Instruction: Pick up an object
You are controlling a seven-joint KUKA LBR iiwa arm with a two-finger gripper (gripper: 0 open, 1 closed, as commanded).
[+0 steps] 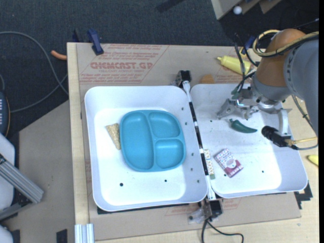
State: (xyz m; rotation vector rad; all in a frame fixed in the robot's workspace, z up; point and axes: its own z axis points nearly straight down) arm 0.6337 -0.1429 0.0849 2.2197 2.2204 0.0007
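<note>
On the surface (126, 59), a green pepper (243, 126) is seen in the right bin (263, 181) below the spread claw (238, 108)

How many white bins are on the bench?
2. The left bin holds a blue plate. The right bin lies beside it, under the arm.
</note>
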